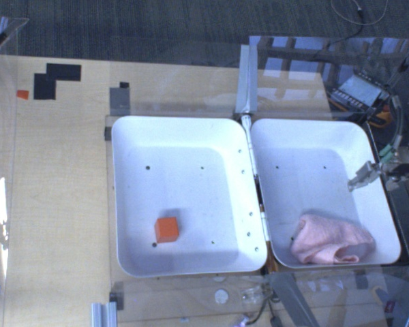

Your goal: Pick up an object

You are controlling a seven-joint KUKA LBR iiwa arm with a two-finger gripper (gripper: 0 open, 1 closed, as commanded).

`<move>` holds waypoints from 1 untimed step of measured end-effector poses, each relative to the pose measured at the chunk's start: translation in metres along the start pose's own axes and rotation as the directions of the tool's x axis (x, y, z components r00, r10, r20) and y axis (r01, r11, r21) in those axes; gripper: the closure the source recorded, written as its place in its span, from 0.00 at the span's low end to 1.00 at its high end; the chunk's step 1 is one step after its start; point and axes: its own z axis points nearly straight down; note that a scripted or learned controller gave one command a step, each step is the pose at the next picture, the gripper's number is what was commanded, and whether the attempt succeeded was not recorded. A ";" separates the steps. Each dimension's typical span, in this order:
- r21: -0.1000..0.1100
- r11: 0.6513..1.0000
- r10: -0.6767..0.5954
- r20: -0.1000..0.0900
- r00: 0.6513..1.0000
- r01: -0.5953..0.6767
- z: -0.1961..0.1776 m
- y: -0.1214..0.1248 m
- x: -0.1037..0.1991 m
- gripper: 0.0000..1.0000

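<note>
surface [54,203]: light wood, carries two shallow white bins side by side
left bin [133,182]: holds one orange cube
orange cube [167,229]: on the bin floor, lower-left part, near the front wall, sitting flat, touching nothing else
right bin [307,142]: holds one pink cloth
pink cloth [330,239]: crumpled heap in the front-right corner, against the front wall
end effector [363,176]: at the right bin's right edge, a grey fingertip pointing inward and down-left over the bin floor; nothing visible between the fingers
end effector state: can't tell whether spread or closed, too small and partly cut off at the frame edge
cloth vs end effector: cloth lies below and slightly left of the tip in the view, near but apart, no contact seen
cube vs end effector: well apart, in the other bin, across the divider to the left
other: black angular marks [54,79] and a small orange tag [22,95] on the surface at upper left; metal frame [245,80] behind the bins
</note>
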 end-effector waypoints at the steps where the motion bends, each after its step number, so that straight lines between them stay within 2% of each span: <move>1: -0.005 0.997 -0.072 0.001 0.997 0.072 -0.046 -0.008 0.025 0.00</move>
